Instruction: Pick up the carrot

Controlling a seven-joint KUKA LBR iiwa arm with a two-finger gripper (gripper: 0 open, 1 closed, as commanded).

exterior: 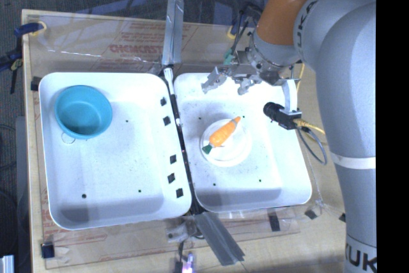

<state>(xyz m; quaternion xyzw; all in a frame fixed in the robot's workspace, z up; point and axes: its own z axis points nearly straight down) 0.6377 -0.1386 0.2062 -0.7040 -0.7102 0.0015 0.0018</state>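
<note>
Arm (339,73) comes in from the right, wrist over the far edge of the right bin (291,185). 2 bins on the bench; nothing lifted yet as far as I can judge.

Left bin (108,201) holds a blue bowl (83,110) in its far-left corner, irrelevant to the pick.

Right bin: small white plate (239,151) near the middle, carrot (223,132) lying on it, tip pointing toward the far right, green stub at the near left.

Gripper (227,82) hangs above the bin's far rim, fingers spread apart, nothing between them. It is near the carrot but clearly apart from it, offset toward the far side.

Status: approach stage only. Left to do: shift over the carrot, align with its axis, descend, close, lift. Grasp not yet started.
</note>
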